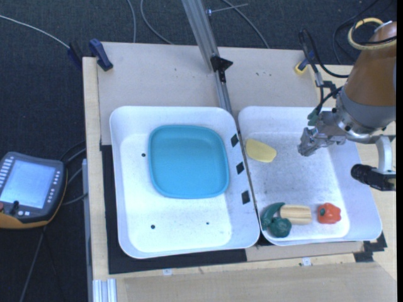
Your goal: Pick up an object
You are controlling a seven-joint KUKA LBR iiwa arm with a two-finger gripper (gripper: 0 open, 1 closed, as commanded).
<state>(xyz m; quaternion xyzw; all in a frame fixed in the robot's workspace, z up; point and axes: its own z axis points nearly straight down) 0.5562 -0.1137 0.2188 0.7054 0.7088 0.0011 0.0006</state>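
Yellow piece (260, 150) near bin's (283, 116) left wall

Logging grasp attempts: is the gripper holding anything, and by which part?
Nothing is held: the gripper hangs over bare floor of the right bin, apart from the yellow piece.

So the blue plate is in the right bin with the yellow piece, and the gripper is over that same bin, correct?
Not quite. The camera view shows the blue plate in the left bin, alone. The yellow piece does lie in the right bin, and the gripper is over that bin.
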